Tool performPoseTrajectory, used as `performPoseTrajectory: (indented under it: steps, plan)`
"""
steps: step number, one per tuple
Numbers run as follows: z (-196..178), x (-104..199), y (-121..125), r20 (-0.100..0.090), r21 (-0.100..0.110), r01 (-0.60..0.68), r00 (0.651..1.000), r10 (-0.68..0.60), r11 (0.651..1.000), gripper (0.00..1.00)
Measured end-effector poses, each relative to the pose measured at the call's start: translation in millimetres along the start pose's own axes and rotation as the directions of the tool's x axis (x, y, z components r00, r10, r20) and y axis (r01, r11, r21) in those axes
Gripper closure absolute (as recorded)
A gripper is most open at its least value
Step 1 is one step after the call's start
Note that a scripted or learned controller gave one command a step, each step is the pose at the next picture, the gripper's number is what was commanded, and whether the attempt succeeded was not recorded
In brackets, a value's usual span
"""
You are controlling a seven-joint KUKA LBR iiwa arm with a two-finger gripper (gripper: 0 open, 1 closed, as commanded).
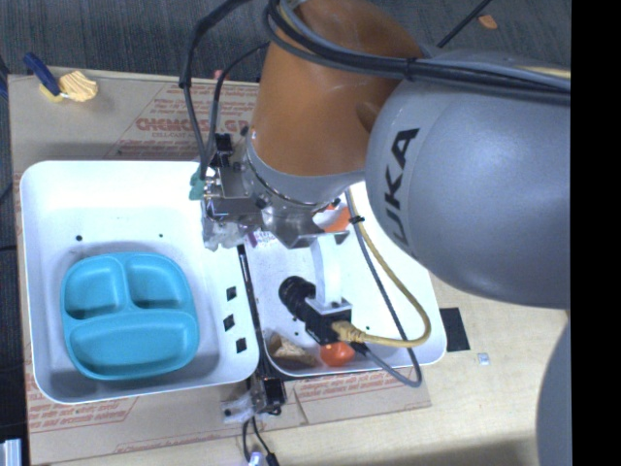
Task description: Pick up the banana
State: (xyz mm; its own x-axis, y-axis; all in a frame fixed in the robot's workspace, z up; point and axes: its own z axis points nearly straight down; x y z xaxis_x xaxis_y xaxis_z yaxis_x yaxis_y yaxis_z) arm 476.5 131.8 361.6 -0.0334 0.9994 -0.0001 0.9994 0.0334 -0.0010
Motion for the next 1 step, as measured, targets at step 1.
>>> performPoseTrajectory:
  steps: [1]
  plan:
    - [15.3,-38.5,-1.9,0.001,0.004,-0.365,0.931,0.365,0.931,1.0]
